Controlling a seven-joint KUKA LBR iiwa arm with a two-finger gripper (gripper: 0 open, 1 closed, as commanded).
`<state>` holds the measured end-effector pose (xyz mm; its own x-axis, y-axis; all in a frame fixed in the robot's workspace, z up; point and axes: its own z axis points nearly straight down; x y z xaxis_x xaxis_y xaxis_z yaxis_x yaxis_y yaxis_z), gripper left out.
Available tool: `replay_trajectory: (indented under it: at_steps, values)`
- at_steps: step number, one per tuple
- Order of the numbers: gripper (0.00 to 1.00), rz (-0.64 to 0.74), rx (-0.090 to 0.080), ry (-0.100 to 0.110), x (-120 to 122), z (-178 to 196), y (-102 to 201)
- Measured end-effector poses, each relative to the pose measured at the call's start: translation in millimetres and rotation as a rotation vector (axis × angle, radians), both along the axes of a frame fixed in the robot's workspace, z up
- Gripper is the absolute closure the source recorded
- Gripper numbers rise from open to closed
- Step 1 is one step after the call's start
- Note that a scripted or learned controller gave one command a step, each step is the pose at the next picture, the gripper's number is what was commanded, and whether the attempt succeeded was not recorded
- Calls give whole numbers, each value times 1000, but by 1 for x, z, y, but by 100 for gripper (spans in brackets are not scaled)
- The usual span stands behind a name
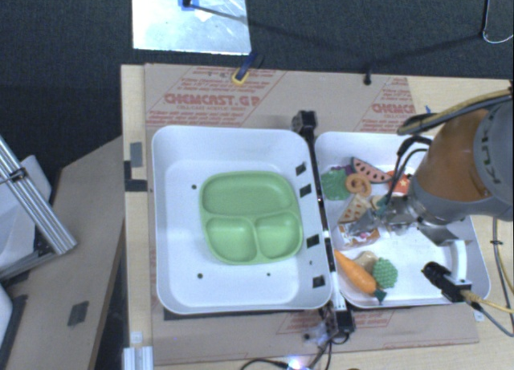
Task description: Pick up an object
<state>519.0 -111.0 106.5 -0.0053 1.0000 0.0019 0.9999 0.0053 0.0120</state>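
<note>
1. Nearest the camera, at the front of the right bin (480,280), lie a toy carrot (356,272) and, touching it, a green knobbly toy (385,271), with a pale piece between them.
2. Further back in that bin sit a watermelon slice (371,172), a green leafy toy (334,181), a small ring-shaped piece (356,185) and a pizza-like wedge (357,224), all crowded close together.
3. The gripper (377,217) is low among this pile, just beside the wedge; whether it is wide, narrow or holding anything I cannot tell, since its tip is lost in the clutter.
4. Judged from this, the pick is not done: no toy is seen lifted clear, and every piece rests on the bin floor. Closing on one piece and raising it remains.
5. The left bin (173,224) carries a green divided tray (249,216) lying flat in its middle.
6. Both bins rest on a surface (337,95) covered with printed brown cardboard; beyond it is dark carpet with a shiny foil sheet (190,7), and a metal frame (32,208) stands at the left.
</note>
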Motion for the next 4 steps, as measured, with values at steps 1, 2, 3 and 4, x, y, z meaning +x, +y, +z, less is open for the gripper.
replay_trajectory:
  at_steps: [1,2,3,4]
  values:
    - [100,-5,-12,-15,3,11,-5]
    - [100,-1,-3,5,5,74,0]
    - [100,-1,-3,5,6,121,0]
    - [100,4,-1,8,49,110,34]
